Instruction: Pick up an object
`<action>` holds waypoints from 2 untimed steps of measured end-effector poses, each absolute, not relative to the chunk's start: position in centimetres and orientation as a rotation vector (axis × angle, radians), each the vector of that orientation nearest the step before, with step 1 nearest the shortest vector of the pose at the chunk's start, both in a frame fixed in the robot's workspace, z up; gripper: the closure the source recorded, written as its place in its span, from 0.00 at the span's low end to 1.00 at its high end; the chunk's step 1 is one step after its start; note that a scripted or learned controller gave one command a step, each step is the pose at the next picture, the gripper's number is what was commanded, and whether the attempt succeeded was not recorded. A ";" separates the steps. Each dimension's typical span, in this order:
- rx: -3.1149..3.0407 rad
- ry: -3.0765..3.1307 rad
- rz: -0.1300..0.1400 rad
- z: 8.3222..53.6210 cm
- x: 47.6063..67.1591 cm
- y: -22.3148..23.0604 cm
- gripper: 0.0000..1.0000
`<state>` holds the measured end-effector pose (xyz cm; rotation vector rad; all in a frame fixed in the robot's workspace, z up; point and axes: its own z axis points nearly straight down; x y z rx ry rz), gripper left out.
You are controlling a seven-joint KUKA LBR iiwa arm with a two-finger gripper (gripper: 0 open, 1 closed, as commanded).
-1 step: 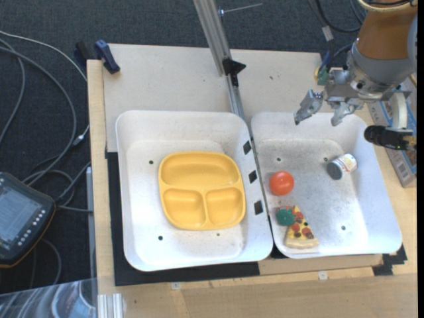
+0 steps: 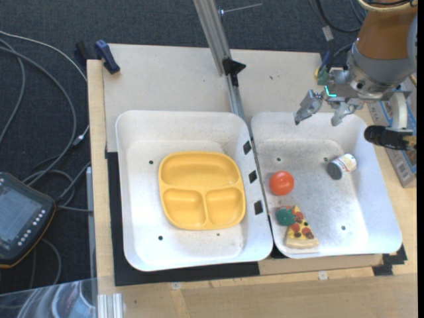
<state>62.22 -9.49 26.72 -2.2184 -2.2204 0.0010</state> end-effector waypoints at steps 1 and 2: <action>-2.218 -2.217 0.006 21.9 62.4 -10.4 0.00; -2.216 -2.217 0.008 15.5 62.2 -10.0 0.00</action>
